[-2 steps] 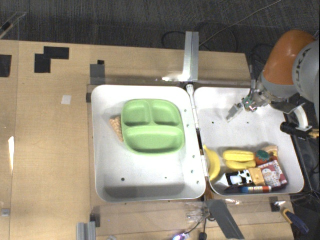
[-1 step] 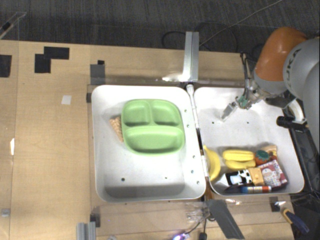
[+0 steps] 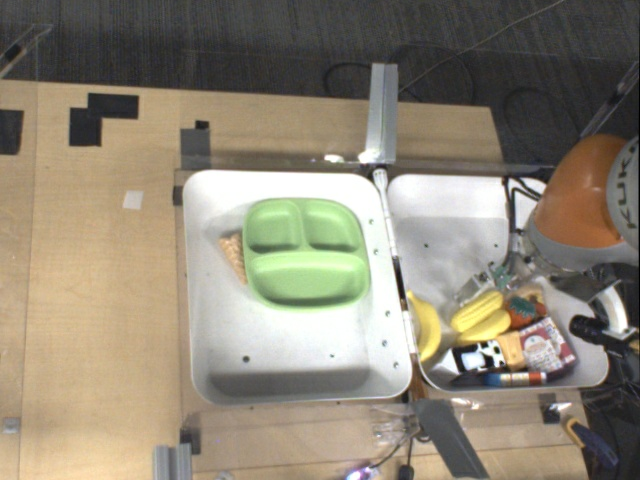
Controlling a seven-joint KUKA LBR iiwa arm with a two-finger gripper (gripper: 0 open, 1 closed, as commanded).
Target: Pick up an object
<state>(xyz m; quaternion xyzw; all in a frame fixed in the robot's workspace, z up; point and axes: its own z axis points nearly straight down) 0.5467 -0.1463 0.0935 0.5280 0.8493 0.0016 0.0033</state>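
A fixed camera looks down at a slant on a pale wooden desk (image 3: 90,298) holding two shallow white bins side by side.

Nearest the camera, along the front wall of the right bin (image 3: 450,208), small objects lie crowded together. A marker with a red cap (image 3: 505,377) lies flat against the front wall. Just behind it sits a small black and white item (image 3: 480,356), too small to identify. Beside that is a red and white packet (image 3: 545,348), with an orange piece touching its left side. A yellow banana (image 3: 428,328) curves along the bin's left wall, and a second yellow banana-like object (image 3: 478,314) lies just right of it, tilted. A small reddish-orange item peeks out between this and the packet; its shape is unclear.

The gripper (image 3: 505,280) reaches down just above the tilted yellow object, beside a crinkled clear wrapper. Its tips are blurred into the clutter, so whether it is released or clenched cannot be told. The grey arm with its orange band (image 3: 585,203) enters from the right and is cut off by the frame edge.

The left bin (image 3: 215,338) holds a green divided plate (image 3: 303,251) with three compartments. A tan, speckled item (image 3: 233,256) pokes out from under the plate's left edge, mostly hidden.

Farther back, a metal post (image 3: 382,108) stands between the bins, with dark carpet (image 3: 250,18) and cables beyond.
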